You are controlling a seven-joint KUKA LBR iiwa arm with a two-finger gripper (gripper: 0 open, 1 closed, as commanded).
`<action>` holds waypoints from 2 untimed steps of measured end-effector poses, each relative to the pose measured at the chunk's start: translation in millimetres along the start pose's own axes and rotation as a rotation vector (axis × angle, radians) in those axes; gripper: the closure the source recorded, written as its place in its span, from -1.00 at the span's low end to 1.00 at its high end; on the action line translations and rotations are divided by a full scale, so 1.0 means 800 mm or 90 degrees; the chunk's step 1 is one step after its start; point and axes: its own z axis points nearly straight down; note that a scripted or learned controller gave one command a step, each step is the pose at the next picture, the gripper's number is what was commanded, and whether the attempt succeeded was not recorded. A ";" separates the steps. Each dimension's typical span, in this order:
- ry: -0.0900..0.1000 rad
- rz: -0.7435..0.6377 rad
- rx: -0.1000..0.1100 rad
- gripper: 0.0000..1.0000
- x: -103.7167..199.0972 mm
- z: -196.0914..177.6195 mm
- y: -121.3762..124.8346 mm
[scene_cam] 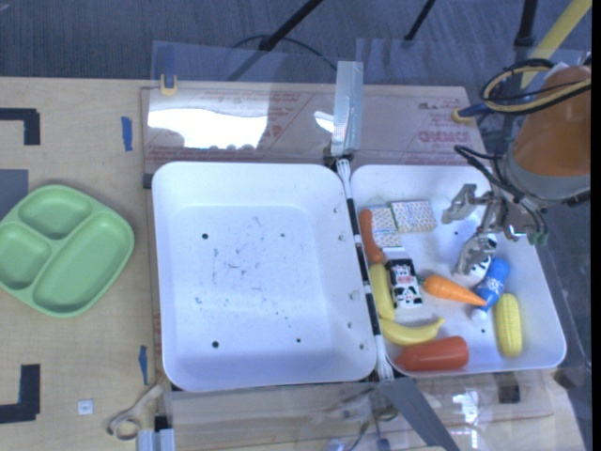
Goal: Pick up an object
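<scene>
Nearest you, along the bench's [75, 365] front edge, lies a loop of tan cord [131, 419], with grey clamp hardware under the seam between the bins. You are looking at a pale wood top with black corner marks at its left and blue tape tabs; behind it a clear panel stands upright, and beyond that grey carpet with black stand legs.

Count two white bins: the left bin [188, 195] holds nothing but scuffs, the right bin [549, 332] holds everything. One green divided plate [64, 249] sits on the bench, well left of the bins.

In the right bin you have one banana [406, 328], one red pepper [434, 353] at the front wall, one carrot [453, 290], one corn cob [508, 324], one blue bottle [495, 278], one black-and-white carton [403, 284], two small patterned packets [402, 218] side by side, and one orange-red piece [370, 235] against the left wall (too slim to name).

The gripper [478, 251] hangs over the right bin's middle right, the arm entering from the right. Its tip is just above the blue bottle's cap end and just beside the carrot's thick end. Whether the fingers are spread or closed you cannot tell, and nothing is visibly between them.
</scene>
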 end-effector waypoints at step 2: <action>-0.001 -0.175 -0.001 -1.00 -0.069 0.032 0.006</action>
